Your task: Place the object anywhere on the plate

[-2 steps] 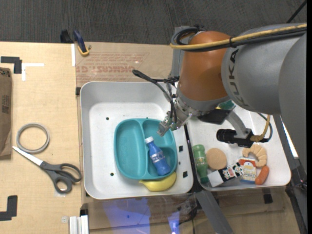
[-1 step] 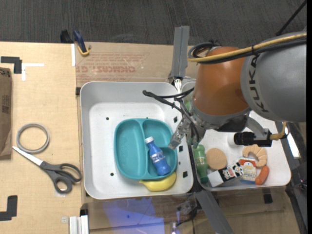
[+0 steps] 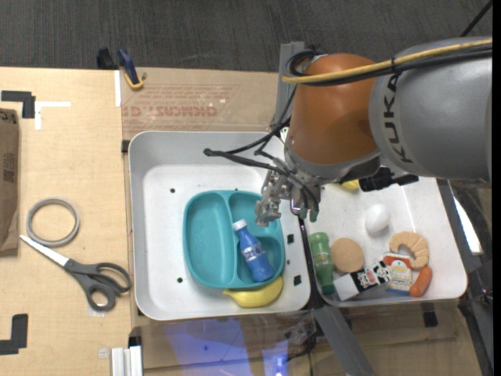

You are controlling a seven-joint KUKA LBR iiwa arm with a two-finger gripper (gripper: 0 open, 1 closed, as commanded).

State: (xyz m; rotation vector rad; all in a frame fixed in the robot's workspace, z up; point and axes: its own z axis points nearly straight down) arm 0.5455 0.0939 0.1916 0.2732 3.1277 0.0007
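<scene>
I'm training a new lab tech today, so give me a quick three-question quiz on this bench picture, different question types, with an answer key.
1. True or false: the blue bottle lies on the teal plate.
2. Which bin holds the plate? A) the left bin B) the right bin
3. Fill in: a yellow ____ lies against the plate's near edge.

Key
1. True; it rests in the plate's right compartment, just below the gripper.
2. A.
3. Banana.
</scene>
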